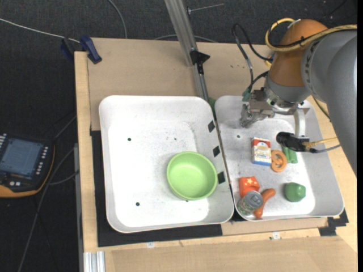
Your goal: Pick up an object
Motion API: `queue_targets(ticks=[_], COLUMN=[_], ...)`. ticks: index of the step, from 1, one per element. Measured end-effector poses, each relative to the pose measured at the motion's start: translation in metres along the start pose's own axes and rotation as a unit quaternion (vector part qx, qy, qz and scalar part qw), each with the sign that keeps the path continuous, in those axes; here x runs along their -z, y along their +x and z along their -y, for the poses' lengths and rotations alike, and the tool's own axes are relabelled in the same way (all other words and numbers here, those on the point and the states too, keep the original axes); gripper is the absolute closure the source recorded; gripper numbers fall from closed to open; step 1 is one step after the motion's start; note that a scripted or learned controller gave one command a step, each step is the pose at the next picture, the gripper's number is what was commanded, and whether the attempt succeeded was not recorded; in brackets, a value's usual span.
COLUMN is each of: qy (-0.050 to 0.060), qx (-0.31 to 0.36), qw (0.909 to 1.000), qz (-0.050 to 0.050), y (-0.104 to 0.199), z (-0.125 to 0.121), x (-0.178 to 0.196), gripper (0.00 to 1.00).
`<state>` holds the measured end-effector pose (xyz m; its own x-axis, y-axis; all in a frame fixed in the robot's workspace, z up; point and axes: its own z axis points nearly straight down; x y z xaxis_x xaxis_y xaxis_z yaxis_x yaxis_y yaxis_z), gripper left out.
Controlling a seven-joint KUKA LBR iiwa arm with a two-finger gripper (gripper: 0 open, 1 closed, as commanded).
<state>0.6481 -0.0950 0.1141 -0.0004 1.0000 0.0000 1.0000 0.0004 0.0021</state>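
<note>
1. The end effector (248,118) hung over the upper-left part of the right bin (323,200), at the end of the grey arm (334,67) with its orange band, which reached in from about 2 o'clock.
2. Whether it was open or closed could not be told; nothing was seen gripped.
3. The objects lay lower in the right bin, toward 5 o'clock from the end effector: a small red-and-white carton (261,151), an orange ring (278,161) just beside it, and a dark green piece (291,152) near the ring.
4. Along the bin's near edge were an orange block (248,184), a round grey-lidded item (250,201), a carrot-like orange piece (264,198) and a green round object (295,192).
5. A light green bowl (191,175) sat in the left bin (130,123), at its 4 o'clock corner.
6. Both bins rested on the desk (142,67).
</note>
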Motion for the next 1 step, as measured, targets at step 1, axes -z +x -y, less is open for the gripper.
queue_targets(ticks=[1], qy=[-0.002], qx=[0.0], qw=[1.0], qz=[0.0], y=[-0.0096], z=[-0.0002], x=[0.0569], gripper=[1.0])
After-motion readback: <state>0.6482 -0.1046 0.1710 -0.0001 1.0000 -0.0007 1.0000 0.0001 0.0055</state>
